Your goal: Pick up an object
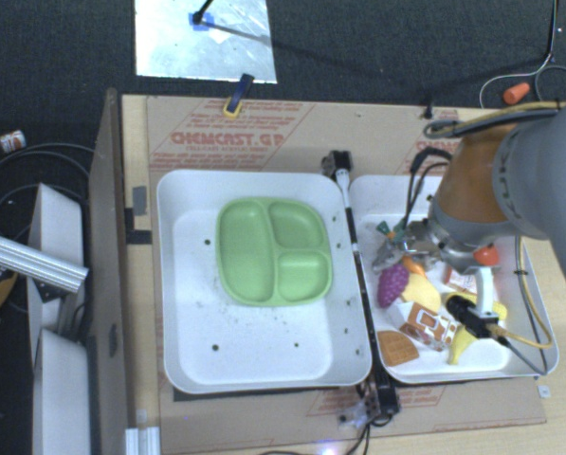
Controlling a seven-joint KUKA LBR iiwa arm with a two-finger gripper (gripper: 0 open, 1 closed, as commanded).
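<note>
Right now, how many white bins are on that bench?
2. The left bin holds a green divided plate. The right bin beside it holds a pile of small toys, with the gripper down among them.

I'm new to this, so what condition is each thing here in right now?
Green three-compartment plastic plate: lying flat in the left white bin.
Purple toy grape bunch: lying in the right white bin among other toys.
Yellow toy banana: lying near that bin's front.
Arm's gripper: low over the toys.
</note>
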